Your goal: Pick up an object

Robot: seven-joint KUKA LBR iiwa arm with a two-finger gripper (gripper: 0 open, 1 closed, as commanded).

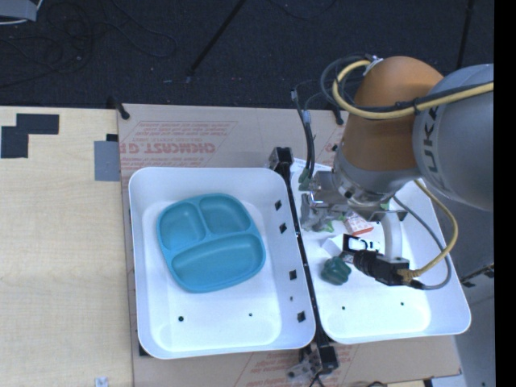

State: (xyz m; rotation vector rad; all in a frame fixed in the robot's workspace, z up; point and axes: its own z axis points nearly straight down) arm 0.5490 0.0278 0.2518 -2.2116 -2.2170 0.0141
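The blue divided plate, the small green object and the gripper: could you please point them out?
blue divided plate (211, 242), camera view, its large compartment.
small green object (336, 271), camera view, its middle.
gripper (321, 214), camera view, between its fingertips.

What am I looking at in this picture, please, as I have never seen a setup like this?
A single camera above a bench looks down at a slant. The big grey and orange shape on the right is a robot arm, driven by a program that tries to pick things up. Its gripper hangs low over the right bin, mostly hidden by the wrist, so whether it grasps anything cannot be told. Two shallow white bins sit side by side. The left bin holds a blue divided plate. In the right bin, a small green object lies on the floor just below the gripper.
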